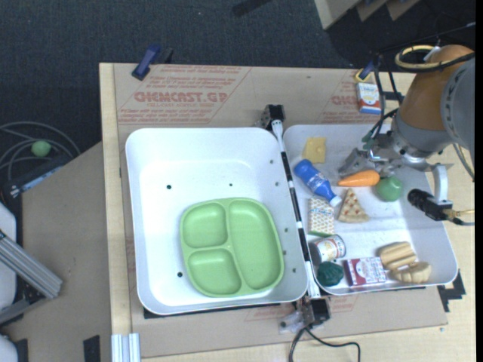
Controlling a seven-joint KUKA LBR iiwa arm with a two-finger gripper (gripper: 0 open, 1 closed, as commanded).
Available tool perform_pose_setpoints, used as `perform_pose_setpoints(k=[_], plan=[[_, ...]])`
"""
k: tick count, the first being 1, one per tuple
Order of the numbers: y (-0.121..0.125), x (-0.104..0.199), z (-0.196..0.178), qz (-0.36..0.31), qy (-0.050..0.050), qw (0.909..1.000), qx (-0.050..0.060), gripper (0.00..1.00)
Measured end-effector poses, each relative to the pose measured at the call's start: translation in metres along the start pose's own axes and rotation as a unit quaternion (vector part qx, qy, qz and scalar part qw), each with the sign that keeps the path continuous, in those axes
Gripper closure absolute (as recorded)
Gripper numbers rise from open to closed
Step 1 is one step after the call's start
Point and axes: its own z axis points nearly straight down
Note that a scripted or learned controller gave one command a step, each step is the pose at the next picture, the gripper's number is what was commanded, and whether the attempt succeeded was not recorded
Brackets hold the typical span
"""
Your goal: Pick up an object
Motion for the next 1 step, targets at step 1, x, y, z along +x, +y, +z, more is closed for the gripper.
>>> perform_pose_setpoints(k=[1], plan=[[-0.0170, 0.0451, -0.0009, 0.000, -0.002, 1.0000, -0.003, 0.00]])
